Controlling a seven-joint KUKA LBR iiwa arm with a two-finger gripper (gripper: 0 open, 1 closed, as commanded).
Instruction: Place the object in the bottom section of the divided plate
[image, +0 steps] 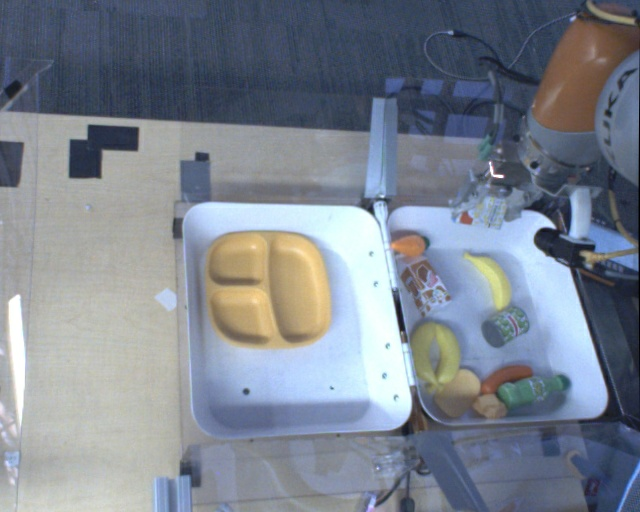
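The gripper (490, 205) hangs over the right bin's (590, 400) far edge; I cannot tell its state. Crowded toys, like the banana (490, 280), may slip before reaching the yellow plate (268, 288) left

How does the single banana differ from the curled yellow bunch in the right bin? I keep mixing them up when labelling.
The single banana is slim and lies near the middle of the right bin; the yellow bunch is wider and sits against the bin's left wall. The single banana is only gently curved, while the bunch curls round like a loop. The single banana lies apart from other items; the bunch touches the tan pieces below it. Both are yellow.
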